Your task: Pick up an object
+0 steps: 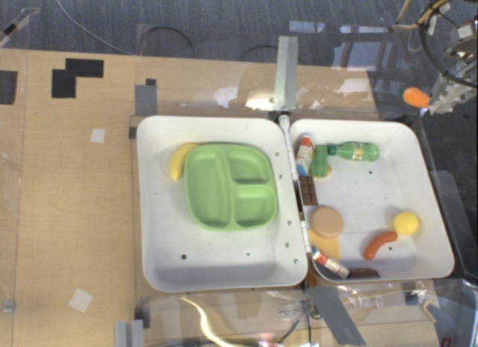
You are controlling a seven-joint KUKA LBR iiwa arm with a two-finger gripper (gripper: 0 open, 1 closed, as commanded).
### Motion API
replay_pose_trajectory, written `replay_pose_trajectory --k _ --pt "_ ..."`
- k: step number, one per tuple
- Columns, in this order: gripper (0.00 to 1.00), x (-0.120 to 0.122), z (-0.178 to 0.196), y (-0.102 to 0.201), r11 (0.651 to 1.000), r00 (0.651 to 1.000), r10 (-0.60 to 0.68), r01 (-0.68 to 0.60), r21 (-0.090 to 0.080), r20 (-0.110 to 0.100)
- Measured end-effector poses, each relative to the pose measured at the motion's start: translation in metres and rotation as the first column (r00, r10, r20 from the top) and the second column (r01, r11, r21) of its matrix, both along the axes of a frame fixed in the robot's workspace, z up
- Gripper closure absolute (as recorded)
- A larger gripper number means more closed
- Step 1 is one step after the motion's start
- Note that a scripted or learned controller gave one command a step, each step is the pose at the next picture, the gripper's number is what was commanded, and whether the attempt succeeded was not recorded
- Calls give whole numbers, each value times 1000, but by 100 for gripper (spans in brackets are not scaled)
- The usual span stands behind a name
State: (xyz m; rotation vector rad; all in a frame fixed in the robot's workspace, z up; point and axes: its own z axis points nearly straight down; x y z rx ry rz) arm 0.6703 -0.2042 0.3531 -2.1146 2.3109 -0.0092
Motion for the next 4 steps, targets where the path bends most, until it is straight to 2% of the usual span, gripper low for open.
replay_pose_trajectory --k 1,2,3,4 --pt "100 0 12 27 999 999 33 -33 0 0" --pt "100 0 2 57 998 998 69 -69 1 -3" --pt "100 -31 -214 65 990 990 140 -140 4 -20" --pt "100 2 -100 99 1000 1000 21 -21 -1 8"
